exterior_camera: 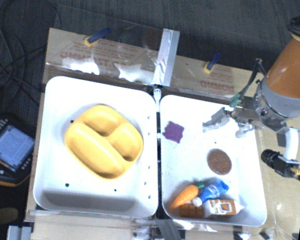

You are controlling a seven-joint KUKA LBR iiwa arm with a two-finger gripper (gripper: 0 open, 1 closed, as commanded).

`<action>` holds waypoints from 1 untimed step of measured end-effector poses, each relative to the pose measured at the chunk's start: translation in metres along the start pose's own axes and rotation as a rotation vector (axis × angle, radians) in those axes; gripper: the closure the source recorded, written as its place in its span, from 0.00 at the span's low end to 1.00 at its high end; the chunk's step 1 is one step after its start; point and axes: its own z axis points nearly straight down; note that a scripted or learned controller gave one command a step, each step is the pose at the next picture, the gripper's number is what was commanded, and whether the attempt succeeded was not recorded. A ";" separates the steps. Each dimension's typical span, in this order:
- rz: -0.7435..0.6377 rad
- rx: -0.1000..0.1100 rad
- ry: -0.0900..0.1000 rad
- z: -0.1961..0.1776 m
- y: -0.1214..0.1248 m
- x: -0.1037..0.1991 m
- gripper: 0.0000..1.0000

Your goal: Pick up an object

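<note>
Nearest you, the carrot (185, 196), blue bottle (213, 189) and small carton (221, 207) crowd the right bin's (184, 161) front corner, touching; a grab there likely snags two or slips. The brown disc (219, 161) lies flat, hard to pinch. Farther back, the gripper (229, 123) hovers, fingers spread wide, holding nothing.

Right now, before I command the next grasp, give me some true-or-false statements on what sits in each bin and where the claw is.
1. The yellow object lies in the left bin. True.
2. The claw grips the carrot. False: the carrot lies in the right bin's near corner, away from the claw.
3. The purple piece lies in the right bin. True.
4. The brown disc is in the left bin. False: right bin.
</note>
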 end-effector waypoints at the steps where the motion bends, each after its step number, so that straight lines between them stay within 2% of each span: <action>1: -0.086 0.001 0.000 0.099 0.058 0.009 0.00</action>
